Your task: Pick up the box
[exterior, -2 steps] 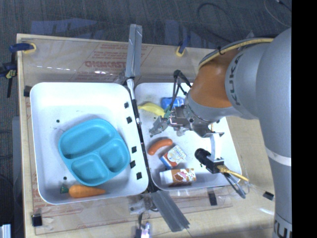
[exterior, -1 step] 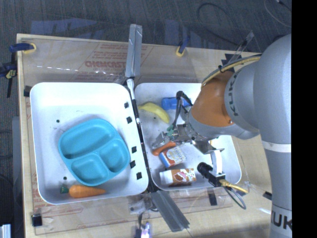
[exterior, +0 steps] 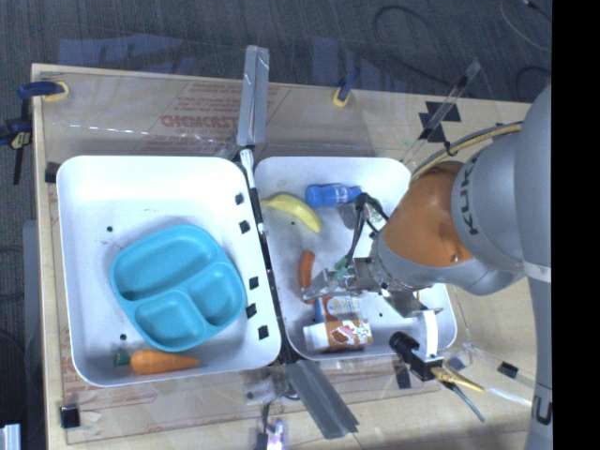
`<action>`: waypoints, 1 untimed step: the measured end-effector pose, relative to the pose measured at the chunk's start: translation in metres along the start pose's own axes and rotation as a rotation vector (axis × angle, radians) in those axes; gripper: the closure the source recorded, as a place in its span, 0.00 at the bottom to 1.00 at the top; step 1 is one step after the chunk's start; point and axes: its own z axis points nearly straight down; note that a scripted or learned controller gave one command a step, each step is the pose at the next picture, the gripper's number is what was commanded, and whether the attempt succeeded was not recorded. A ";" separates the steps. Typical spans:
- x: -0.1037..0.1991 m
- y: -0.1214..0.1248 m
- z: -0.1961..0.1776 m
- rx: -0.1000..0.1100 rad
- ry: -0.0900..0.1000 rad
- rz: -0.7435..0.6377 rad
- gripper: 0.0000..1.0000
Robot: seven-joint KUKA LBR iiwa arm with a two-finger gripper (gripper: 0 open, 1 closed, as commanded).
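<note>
Camera view puts the gripper (exterior: 342, 284) low in the right bin (exterior: 281, 172), just above the box (exterior: 343, 331), which lies near the front wall; whether its jaws are spread or closed, I cannot tell. A sausage (exterior: 307, 270) sits close beside. It might, I reckon, snag that instead, or shove the box against the wall.

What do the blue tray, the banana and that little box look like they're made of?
Blue tray: probably moulded plastic, with an even colour and a soft sheen. Banana: likely a plastic toy, smooth and uniformly yellow, though real fruit can't be ruled out. Box: seemingly printed cardboard, with flat faces and coloured graphics.
</note>
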 end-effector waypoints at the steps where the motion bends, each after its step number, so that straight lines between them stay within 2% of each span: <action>1: -0.034 0.048 -0.091 0.020 0.003 -0.023 0.00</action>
